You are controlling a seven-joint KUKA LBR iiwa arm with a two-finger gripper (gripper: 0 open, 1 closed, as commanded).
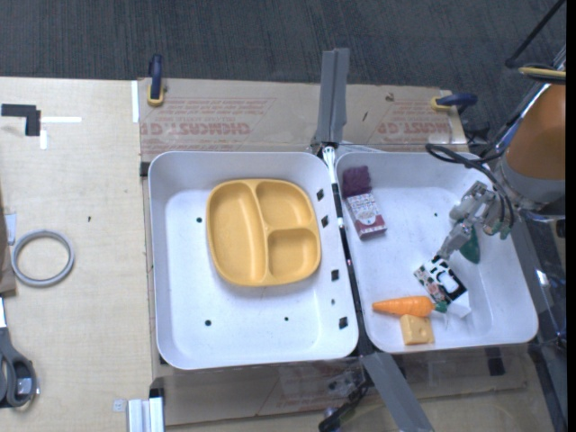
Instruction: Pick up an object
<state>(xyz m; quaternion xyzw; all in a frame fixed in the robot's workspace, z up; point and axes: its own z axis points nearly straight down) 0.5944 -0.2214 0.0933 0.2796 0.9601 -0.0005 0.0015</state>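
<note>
Beside the carrot (403,307) and cheese wedge (416,329), the black-and-white object (441,282) lies just below the gripper (457,238); finger state indeterminate.

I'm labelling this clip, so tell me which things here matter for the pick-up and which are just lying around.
For the job: claw; black-and-white packet; carrot; yellow block; small box; purple thing; yellow plate.

Lying about: tape roll; scissors; clamps.

The grey arm with orange band (540,147) is cut by the right edge; the metal scissors (15,376) by the left edge.
</note>
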